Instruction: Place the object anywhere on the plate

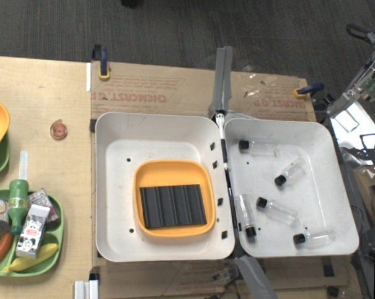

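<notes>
Task status: the dark ribbed rectangular object [173,206] lies flat on the orange plate [174,170], well within its rim. The plate sits in the left white bin [112,173]. Judged from this placement, the task appears complete and nothing remains to be moved.

Claw: its state cannot be told from the camera view, nor whether it has hold of anything.

Count, left bin: one plate, one ribbed object.

Count, right white bin [335,183]: five clear vials with black caps, lying loose and apart from one another: one near the top [257,147], one right of centre [290,171], one mid-bin [277,209], one along the left wall [246,217], one at the lower right [312,237].

Counter [41,96], left of the bins: one green tray [43,260] holding toy food items; their number is not clear.
</notes>
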Tool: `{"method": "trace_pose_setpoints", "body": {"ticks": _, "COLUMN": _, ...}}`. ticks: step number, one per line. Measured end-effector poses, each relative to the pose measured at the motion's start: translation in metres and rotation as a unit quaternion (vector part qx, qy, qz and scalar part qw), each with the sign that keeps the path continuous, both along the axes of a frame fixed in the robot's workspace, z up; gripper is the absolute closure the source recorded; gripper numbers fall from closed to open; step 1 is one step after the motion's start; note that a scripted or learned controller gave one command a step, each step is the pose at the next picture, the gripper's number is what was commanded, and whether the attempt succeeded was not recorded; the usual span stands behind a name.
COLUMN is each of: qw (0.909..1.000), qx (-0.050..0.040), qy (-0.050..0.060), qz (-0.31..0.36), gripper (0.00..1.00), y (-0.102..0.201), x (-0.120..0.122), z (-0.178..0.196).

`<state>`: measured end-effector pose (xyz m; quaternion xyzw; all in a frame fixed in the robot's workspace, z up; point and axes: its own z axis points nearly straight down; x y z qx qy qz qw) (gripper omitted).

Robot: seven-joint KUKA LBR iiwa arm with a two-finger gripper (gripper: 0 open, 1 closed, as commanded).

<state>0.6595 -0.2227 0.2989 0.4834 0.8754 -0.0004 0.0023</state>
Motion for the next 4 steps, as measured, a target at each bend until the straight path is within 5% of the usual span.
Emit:
{"method": "trace_pose_setpoints", "body": {"ticks": 1, "qw": 0.9926, "qx": -0.0003, "qy": 0.0, "qz": 0.121, "gripper": 1.0, "y": 0.001, "x": 0.0, "z": 0.066}}
{"method": "trace_pose_setpoints", "body": {"ticks": 2, "qw": 0.9926, "qx": -0.0003, "qy": 0.0, "qz": 0.122, "gripper": 0.0, "y": 0.001, "x": 0.0, "z": 0.066}}
{"method": "trace_pose_setpoints", "body": {"ticks": 3, "qw": 0.9778, "qx": -0.0002, "qy": 0.0, "qz": 0.209, "gripper": 0.0, "y": 0.001, "x": -0.004, "z": 0.139}}
{"method": "trace_pose_setpoints", "body": {"ticks": 4, "qw": 0.9184, "qx": 0.0004, "qy": 0.001, "qz": 0.396, "gripper": 0.0, "y": 0.0, "x": -0.049, "z": 0.112}}
